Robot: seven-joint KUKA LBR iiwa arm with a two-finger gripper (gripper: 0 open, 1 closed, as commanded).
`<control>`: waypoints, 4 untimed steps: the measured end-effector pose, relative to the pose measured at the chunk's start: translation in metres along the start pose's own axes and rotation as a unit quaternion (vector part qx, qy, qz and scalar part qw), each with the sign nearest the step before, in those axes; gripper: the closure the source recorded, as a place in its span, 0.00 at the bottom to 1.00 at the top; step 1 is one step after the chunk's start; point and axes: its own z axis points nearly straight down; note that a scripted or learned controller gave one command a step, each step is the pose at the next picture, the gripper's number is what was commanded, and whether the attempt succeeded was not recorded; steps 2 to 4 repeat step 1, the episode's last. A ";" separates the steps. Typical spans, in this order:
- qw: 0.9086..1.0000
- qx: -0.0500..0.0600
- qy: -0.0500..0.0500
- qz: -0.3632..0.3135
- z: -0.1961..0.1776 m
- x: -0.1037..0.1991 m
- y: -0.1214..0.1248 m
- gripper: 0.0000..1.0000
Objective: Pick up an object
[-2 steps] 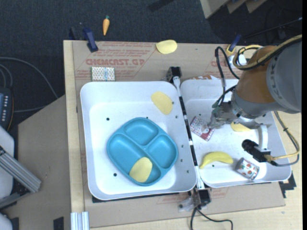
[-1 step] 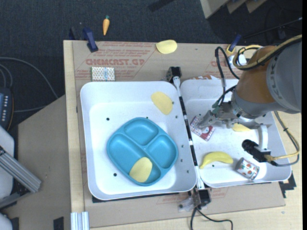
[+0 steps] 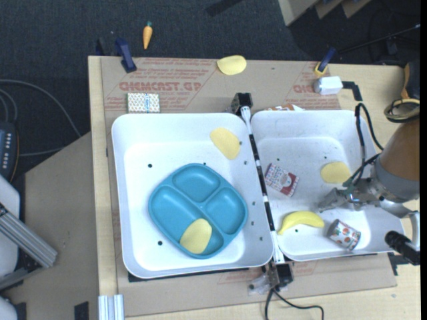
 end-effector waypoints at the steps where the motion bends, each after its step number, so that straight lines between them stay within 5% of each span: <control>1: 1.000 0.000 0.002 -0.002 0.008 0.063 0.018 0.00; 4: 1.000 0.000 0.002 -0.002 0.008 0.063 0.018 0.00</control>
